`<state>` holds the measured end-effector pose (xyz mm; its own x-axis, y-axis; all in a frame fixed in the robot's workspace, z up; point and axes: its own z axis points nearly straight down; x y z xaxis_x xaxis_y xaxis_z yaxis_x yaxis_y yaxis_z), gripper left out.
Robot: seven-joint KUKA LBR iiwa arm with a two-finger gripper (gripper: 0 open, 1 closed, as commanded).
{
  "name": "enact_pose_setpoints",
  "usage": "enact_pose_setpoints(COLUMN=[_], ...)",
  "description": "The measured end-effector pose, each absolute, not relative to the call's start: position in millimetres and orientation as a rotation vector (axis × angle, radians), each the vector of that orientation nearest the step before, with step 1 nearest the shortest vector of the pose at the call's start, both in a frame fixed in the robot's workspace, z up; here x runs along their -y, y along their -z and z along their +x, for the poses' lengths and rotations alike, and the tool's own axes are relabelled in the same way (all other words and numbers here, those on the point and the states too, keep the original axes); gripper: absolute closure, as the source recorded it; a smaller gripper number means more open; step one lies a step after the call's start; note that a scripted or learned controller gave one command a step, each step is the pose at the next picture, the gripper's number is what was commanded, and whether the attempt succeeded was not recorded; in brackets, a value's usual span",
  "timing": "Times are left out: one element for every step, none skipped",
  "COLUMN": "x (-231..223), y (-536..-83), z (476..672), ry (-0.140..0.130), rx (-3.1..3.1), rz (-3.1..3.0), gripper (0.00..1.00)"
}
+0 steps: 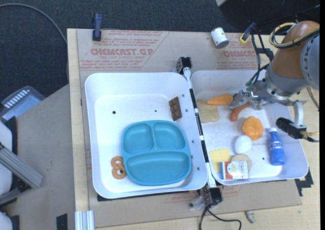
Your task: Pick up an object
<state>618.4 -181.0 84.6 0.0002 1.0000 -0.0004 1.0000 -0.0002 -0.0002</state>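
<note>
Starting at the near edge of the right bin (299, 170), we see a small labelled packet (236, 169) with a yellow block (219, 155) just beside it, a white egg (243, 144) behind those and a blue bottle (276, 147) off toward the right wall. Over in the left bin (96, 122) sit a blue divided plate (155, 152), a pretzel (119, 167) touching its near-left rim and a brown chocolate piece (175, 108) farther back.

Moving deeper into the right bin, we pass an orange lumpy toy (253, 127), and then we're at the action: the gripper (242, 103) is down low at the back, right over a reddish sausage (235, 113), with an orange carrot (220, 100) and a tan bread slice (209, 111) just to its left. We cannot tell whether its grasp is spread or closed; the wrist hides that.

We judge the sausage the likely target. It looks light, smooth and rounded, so probably slippery; a pinch across its middle, square to its length, seems the safest hold. The carrot lies close enough to be nudged.
</note>
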Motion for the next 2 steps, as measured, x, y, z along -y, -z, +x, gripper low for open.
enact_pose_setpoints(x=[103.0, 100.4], y=[-85.0, -81.4], z=[618.9, 661.5], ry=[-0.001, 0.027], rx=[-2.222, -2.232], rz=[2.221, 2.233], gripper=[0.0, 0.0])
